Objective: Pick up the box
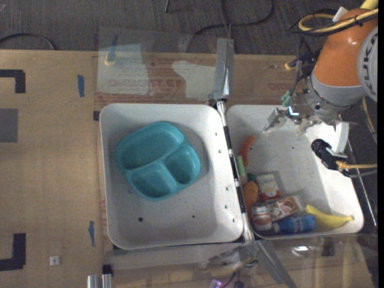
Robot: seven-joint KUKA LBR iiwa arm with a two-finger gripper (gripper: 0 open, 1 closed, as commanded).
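Note:
A small white box with a red picture lies flat in the right bin, near its middle. My gripper hangs over the far part of that bin, well behind the box and apart from it. Its two fingers stand spread and open, with nothing between them. The orange band and grey wrist rise behind it at the upper right.
Around the box lie an orange carrot, a green stick, an orange fruit, a flat printed carton, a can, a blue bottle and a banana. The left bin holds a teal divided plate.

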